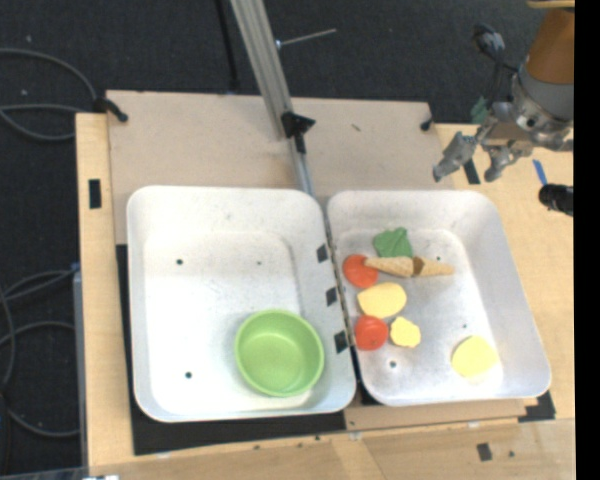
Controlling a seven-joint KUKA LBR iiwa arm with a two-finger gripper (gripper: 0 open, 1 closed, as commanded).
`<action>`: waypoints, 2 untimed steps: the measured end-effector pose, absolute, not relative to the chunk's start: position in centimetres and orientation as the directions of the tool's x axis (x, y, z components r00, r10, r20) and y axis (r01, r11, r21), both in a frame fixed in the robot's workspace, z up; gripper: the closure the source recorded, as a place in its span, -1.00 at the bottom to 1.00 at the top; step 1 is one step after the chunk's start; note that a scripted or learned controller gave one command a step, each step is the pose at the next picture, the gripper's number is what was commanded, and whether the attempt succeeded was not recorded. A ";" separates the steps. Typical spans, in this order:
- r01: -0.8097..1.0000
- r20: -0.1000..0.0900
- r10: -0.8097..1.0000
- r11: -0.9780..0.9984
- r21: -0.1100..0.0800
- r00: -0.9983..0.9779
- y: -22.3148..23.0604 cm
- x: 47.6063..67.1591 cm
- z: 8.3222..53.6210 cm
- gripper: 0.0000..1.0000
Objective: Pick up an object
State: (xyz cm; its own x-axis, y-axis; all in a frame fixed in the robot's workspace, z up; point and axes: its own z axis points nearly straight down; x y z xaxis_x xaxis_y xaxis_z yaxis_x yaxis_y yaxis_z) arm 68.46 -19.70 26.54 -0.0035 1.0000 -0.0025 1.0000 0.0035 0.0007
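Left bin point(160, 268): green bowl point(279, 353) near its front right corner. Right bin point(500, 258): green leaf piece point(392, 241), orange cone point(405, 266) just before it, red ball point(359, 271) at the cone's left end, yellow slice point(382, 300), red tomato point(370, 333), small yellow chunk point(405, 333), yellow disc point(474, 357) apart at front right. Claw point(473, 160) above the desk point(190, 133) behind the right bin's far corner, fingers spread, pinching nothing.

Place: robotics lab
Bench: pale wooden board point(200, 138) bearing two shallow white plastic bins point(155, 268)
Rig: slanted aluminium mast point(260, 48)
Floor: dark carpet with loose black cables point(20, 78)
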 end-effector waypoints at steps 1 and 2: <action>1.000 -0.004 1.000 0.004 0.000 -0.004 -19.8 68.4 26.5 -1.00; 1.000 -0.003 1.000 0.004 -0.005 -0.004 -19.8 68.6 20.2 -1.00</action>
State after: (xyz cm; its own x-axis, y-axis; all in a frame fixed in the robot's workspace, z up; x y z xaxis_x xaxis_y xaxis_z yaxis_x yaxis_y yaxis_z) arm 68.57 -19.79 20.25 -0.0039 1.0000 -0.0029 1.0000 0.0039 -0.0048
